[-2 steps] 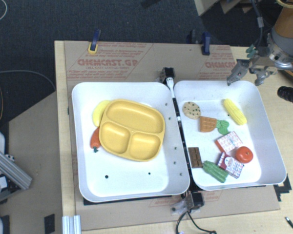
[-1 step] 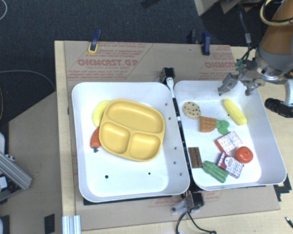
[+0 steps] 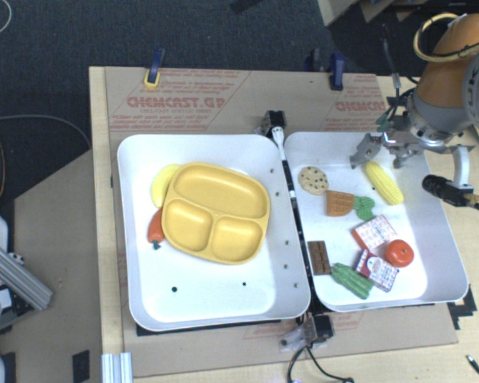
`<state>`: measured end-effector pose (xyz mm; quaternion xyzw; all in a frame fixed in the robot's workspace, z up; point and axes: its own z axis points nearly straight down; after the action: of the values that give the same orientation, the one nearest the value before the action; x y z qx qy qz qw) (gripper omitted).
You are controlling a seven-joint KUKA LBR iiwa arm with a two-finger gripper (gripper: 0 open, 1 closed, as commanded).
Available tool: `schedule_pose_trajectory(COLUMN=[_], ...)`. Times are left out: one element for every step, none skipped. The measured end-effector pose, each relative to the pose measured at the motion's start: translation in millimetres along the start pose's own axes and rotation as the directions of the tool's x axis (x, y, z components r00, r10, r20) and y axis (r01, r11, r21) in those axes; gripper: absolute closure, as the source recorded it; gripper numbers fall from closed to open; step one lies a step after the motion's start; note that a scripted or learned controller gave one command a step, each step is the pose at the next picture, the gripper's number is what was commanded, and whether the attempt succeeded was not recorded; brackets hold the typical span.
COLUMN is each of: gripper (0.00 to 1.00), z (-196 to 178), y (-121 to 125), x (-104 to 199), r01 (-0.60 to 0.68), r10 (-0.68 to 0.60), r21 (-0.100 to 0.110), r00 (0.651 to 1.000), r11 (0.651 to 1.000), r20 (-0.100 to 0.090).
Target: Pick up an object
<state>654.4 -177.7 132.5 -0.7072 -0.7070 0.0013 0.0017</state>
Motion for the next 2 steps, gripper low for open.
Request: schedule_pose_trajectory(gripper=[0.00,1.00], z=[50,36], y=[0,1], x=[1,1], r01=[0.002,0.002], r10=[-0.002,-0.002], r21=[0.000,-0.006], r00=[1.000,1.000], r11=[1.000,1.000], r20=[0.000,0.001])
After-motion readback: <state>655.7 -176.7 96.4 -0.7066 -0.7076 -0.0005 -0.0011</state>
